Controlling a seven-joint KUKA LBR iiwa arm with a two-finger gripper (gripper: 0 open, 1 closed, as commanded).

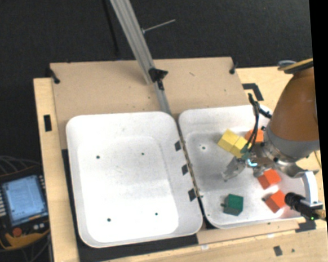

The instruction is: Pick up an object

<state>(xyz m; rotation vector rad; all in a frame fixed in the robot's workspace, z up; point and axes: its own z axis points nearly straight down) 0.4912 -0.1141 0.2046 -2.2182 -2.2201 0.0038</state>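
Yellow block (233, 142): two-cube piece, beside gripper (235, 169).

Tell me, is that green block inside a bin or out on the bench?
Inside. The green block lies on the floor of the right bin, near its front wall, apart from the other blocks.

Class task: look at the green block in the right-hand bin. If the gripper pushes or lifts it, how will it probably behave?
The green block looks boxy with flat faces, so it would probably slide, not roll. It appears rigid and small, likely light. It sits apart from the orange blocks, so a push shouldn't jam.
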